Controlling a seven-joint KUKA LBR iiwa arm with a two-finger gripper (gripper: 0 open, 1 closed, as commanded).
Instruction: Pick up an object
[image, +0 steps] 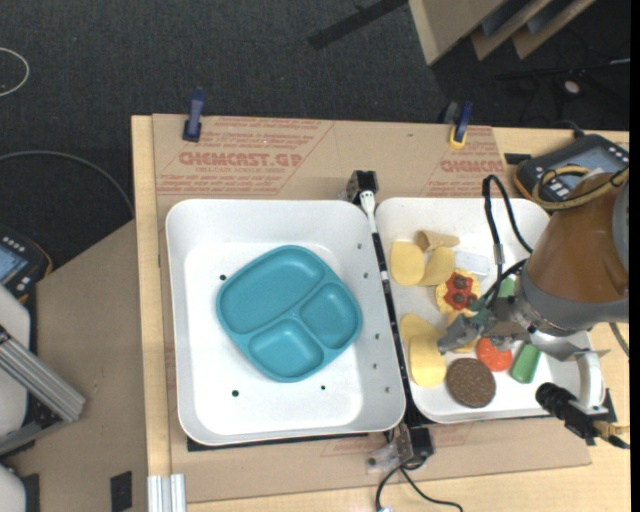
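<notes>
Two white bins are set side by side on the bench, and all the pickable stuff is piled in the right bin (415, 395): pale yellow chip-like pieces (408, 263), a bigger yellow piece (424, 352), a red-and-yellow toy (459, 289), a round brown disc (469, 382), a red piece (493, 354) and a green piece (524, 363). Only a teal divided plate (290, 312) is sitting in the left bin (190, 300).

The gripper (462, 335) is lowered into the middle of that clutter, just above the disc and right beside the red piece, with the bigger yellow piece close on its other side. Probably the descent-onto-a-target stage, but which item is being aimed at can't be called.

For the step to be done well, one item should be singled out so two things aren't pinched at once. The flat chips and the disc look hard to get under, so the chunkier red or green piece would likely be gripped more reliably. A straight-down approach with the piece centred is advised, then a straight lift so nothing gets dragged.

As for the claw: how wide it's spread can't be told, since the tip is a dark blur against the toys. Nothing is clearly seen being held, so no grasp can be claimed.
</notes>
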